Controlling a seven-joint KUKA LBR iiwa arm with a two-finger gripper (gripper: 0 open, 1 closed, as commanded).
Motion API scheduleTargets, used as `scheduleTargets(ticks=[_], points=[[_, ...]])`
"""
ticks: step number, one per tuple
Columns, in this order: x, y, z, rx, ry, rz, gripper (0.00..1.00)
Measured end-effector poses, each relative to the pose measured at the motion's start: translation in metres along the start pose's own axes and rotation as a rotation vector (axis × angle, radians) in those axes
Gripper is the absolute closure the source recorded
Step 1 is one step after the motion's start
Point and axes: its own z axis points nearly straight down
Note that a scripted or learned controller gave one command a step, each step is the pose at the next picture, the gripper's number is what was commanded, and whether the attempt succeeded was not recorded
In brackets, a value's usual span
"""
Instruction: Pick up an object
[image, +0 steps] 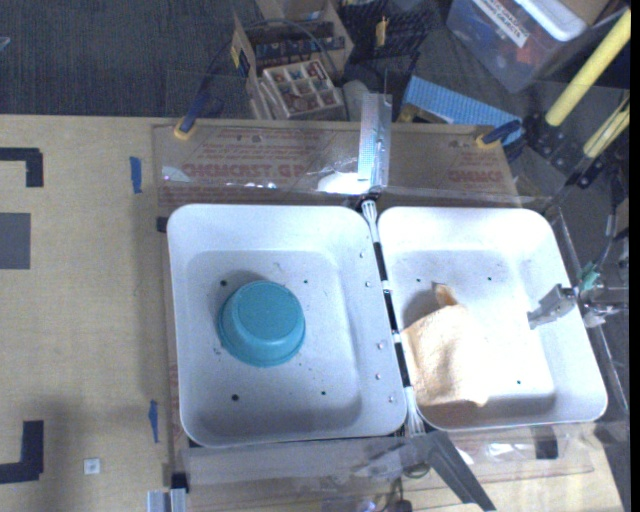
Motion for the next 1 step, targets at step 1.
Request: scheduleTargets(ticks=[1], points=[[0.0615,0.0192,0.118,-0.001,-0.001,0.029,0.0]])
